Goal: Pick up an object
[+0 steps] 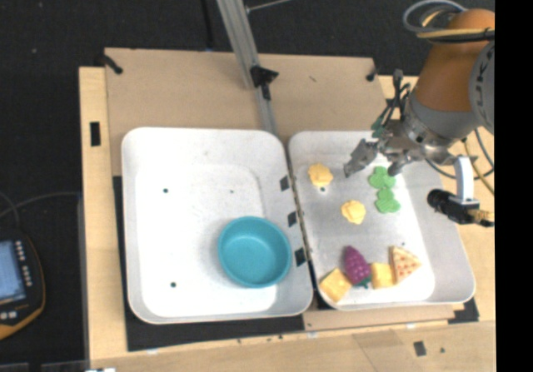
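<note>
The tan wooden bench (166,96) spreads under everything, and on it sit two shallow white plastic bins side by side. The left white bin (183,171) carries a round turquoise plastic bowl (254,251) near its lower right corner. The right white bin (433,279) is the busy one, toys scattered across it.

In from the right comes the grey arm with its orange band (454,62), hanging over the upper right part of the right bin. Its dark two-finger gripper (376,161) is spread wide, one finger angled out to the left, the other down toward the greens, and nothing between them.

Right below that gripper lies a green toy vegetable piece (384,190), knobbly, stretched down the bin, touching or nearly touching the lower fingertip; I cannot tell which. Left of it, a small yellow toy (320,175) near the bin's left wall, and another yellow lumpy toy (354,211) in the middle.

Along the bottom edge there is a cluster: a purple bunch of toy grapes (356,265), a yellow block-shaped toy (335,285) just beside it, a small yellow-orange piece (381,275), and a triangular toy pizza slice (405,263) at the right.
</note>
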### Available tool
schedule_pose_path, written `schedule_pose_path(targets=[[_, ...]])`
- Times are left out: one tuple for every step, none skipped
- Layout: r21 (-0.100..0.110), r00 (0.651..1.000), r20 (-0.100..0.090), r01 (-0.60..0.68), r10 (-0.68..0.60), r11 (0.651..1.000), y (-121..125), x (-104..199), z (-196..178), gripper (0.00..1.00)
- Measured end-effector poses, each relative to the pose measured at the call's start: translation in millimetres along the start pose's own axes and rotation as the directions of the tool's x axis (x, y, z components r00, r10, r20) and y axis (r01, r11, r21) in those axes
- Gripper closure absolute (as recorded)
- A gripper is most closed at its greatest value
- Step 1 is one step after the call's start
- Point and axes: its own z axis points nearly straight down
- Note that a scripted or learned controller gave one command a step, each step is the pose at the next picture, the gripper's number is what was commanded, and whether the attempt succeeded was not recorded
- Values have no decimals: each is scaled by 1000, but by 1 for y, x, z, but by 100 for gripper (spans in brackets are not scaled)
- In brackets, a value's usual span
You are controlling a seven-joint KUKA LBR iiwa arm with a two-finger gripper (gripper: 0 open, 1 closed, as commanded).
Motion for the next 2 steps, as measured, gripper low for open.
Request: schedule_pose_path(targets=[[0, 1000, -1, 0, 0, 1000, 0, 0, 0, 0], [1, 1000, 4, -4, 4, 1000, 9, -5, 48, 0]])
